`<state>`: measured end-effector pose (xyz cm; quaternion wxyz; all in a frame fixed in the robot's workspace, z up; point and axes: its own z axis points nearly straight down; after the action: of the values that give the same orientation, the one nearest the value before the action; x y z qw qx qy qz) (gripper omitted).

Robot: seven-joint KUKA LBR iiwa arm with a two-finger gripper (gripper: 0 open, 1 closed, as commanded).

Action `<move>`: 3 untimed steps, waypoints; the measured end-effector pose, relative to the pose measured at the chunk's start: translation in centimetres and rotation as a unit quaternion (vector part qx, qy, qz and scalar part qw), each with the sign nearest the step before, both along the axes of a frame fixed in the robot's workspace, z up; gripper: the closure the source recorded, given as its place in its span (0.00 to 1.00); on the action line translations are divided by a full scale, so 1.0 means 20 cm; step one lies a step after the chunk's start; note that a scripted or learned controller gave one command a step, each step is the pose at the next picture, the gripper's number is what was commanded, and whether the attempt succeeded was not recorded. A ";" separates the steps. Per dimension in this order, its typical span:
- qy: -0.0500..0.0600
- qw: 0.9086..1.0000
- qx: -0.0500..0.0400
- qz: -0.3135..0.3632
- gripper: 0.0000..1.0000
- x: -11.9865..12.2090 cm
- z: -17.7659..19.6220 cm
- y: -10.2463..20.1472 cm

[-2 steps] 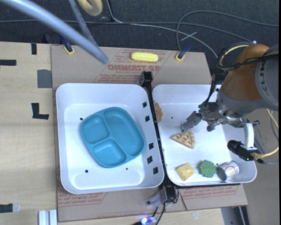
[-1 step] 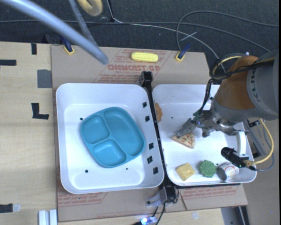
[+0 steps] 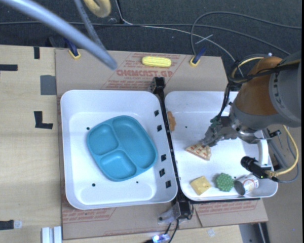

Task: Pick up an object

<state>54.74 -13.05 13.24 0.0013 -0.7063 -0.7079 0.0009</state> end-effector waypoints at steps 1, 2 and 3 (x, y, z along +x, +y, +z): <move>-0.003 1.000 0.000 0.000 1.00 0.00 0.21 0.01; -0.003 1.000 -0.001 -0.001 1.00 0.00 0.43 -0.03; -0.004 1.000 -0.001 0.000 1.00 0.01 0.75 -0.03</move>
<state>54.97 -13.71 28.19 -0.0021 -0.7065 -0.7077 -0.0010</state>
